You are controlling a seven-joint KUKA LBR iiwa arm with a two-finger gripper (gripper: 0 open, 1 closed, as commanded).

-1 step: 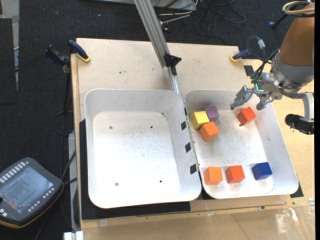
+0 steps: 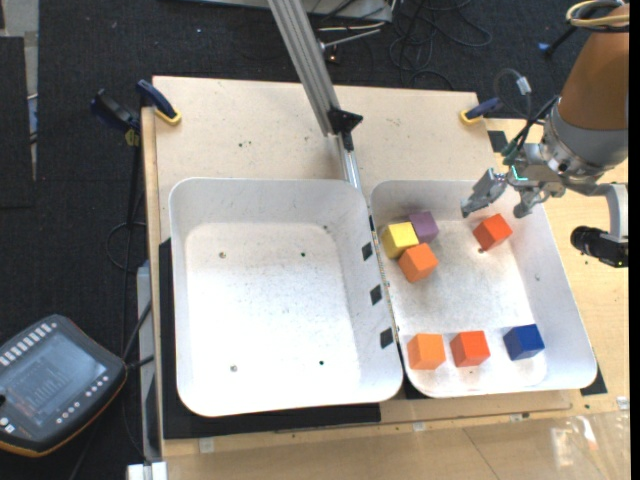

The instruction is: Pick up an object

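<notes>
My gripper [image 2: 502, 202] hangs over the far part of the right bin [image 2: 560, 313], its two fingers spread open. A red-orange cube [image 2: 491, 233] lies just below the fingers, apart from them. Further left in the same bin a yellow cube [image 2: 401, 237], a purple cube [image 2: 424, 225] and an orange cube [image 2: 418, 261] sit clustered together. Along the near edge stand an orange cube [image 2: 427, 350], a red-orange cube [image 2: 470, 348] and a blue cube [image 2: 523, 341].
The left bin [image 2: 200, 268] sits beside the right one, sharing a middle wall. A slanted metal pole [image 2: 305, 53] crosses above the bench from the top. A teach pendant [image 2: 50, 383] lies at the lower left, off the bench.
</notes>
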